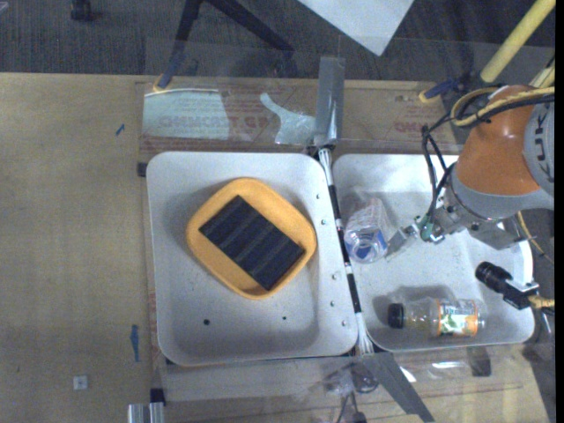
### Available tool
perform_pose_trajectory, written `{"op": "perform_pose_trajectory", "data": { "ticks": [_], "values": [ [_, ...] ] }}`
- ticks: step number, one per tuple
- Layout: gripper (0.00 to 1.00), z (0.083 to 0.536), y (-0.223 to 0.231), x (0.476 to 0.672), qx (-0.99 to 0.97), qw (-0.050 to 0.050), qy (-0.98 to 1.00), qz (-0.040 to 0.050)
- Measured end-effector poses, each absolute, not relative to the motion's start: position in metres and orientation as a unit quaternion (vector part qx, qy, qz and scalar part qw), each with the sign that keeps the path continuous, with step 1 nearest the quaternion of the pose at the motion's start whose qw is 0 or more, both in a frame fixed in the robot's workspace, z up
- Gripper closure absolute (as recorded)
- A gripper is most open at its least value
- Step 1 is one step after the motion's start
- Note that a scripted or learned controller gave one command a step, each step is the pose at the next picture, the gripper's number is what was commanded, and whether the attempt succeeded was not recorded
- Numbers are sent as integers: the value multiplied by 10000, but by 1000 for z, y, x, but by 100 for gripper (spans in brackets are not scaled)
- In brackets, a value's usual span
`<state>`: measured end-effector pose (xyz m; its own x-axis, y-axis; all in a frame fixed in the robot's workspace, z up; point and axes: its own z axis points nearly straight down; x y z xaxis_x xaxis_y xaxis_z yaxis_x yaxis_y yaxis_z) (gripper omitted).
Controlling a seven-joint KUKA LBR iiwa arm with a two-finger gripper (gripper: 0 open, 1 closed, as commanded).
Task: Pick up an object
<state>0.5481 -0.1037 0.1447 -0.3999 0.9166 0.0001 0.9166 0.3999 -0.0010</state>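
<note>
Gripper [398, 238]: positioned low in the right bin [388, 176], reaching leftward from the orange-banded arm [495, 161]. Jaw state: cannot tell; fingertips too small and dark against the bin floor to resolve. Nothing visibly between the jaws.

Immediately left of the jaws, close to touching: clear crumpled plastic bottle [366, 233], blue cap end toward the bin divider. Contact with the jaws not determinable.

Below and slightly right of the jaws, apart from them: amber bottle [438, 316], lying on its side, dark cap pointing left, label toward the right end.

Well left of the jaws, across the divider, in the left bin [176, 289]: yellow-rimmed object with a dark ribbed panel [251, 237], resting flat and rotated diagonally.
</note>
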Motion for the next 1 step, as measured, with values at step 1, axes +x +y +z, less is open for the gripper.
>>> {"op": "perform_pose_trajectory", "data": {
  "ticks": [1],
  "values": [
    [0,90,-115,587,-5546,-115,-8320,46]
  ]
}}
